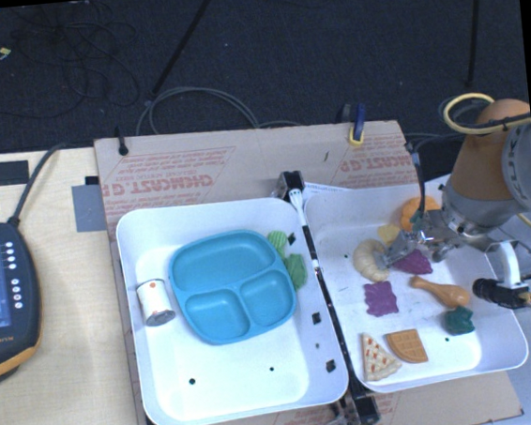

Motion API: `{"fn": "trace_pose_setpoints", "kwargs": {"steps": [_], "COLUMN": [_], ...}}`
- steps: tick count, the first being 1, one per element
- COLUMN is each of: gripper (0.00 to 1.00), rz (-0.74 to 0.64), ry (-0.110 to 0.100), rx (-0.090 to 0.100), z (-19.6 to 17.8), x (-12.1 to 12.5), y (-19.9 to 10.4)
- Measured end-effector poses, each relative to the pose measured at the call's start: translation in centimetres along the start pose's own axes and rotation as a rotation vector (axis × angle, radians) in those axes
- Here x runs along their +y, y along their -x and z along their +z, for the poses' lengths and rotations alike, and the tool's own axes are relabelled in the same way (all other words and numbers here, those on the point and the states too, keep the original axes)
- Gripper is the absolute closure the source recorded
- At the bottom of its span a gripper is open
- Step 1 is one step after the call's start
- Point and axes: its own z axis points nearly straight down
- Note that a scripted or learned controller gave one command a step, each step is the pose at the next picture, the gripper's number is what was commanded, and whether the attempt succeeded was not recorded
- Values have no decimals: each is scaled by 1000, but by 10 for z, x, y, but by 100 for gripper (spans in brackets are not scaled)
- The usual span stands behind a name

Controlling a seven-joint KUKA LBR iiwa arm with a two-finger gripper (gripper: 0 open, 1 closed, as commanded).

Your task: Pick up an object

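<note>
At right centre of the frame, in the right bin (506, 347), the pincer (418, 241) hangs over a purple piece (410, 262) beside a cream lump (370, 259); whether it is open or closed I cannot tell. The piece looks light, thin and floppy, so it is best pinched at a raised edge.

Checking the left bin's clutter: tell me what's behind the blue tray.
A green object pokes out past the blue tray on its right edge; how far it extends underneath is covered.
</note>
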Motion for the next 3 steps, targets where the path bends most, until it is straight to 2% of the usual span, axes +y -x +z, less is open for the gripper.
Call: {"fn": "trace_pose_setpoints", "kwargs": {"steps": [1, 2, 3], "gripper": [0, 0, 100], "rz": [-8, -1, -1], "ry": [5, -1, 0], "rx": [2, 2, 2], "z": [0, 0, -10], "x": [43, -9, -8], "y": [-46, -1, -1]}}
